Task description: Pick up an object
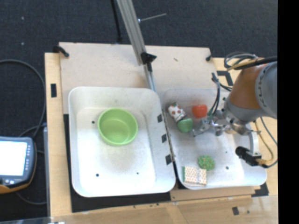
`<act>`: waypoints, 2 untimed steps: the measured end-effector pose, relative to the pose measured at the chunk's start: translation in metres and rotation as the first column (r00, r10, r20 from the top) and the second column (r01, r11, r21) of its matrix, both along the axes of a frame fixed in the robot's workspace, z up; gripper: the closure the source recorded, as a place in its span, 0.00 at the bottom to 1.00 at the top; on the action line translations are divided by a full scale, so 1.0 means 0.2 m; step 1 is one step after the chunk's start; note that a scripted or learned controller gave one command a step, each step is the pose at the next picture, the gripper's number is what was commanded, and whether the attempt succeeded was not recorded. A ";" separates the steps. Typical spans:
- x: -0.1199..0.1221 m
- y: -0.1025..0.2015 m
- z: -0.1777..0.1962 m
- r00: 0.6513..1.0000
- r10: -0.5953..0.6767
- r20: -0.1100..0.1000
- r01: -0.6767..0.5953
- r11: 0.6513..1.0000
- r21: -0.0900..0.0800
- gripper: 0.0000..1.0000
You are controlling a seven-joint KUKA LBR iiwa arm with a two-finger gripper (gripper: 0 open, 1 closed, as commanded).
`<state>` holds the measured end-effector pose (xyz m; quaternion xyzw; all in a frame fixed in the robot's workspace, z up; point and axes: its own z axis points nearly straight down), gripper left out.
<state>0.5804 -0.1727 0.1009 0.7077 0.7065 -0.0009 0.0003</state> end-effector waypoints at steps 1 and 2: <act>0.00 -0.01 0.06 1.000 -0.005 0.003 0.005 1.000 0.000 1.00; 0.00 -0.04 0.37 1.000 -0.005 0.008 0.005 1.000 -0.001 1.00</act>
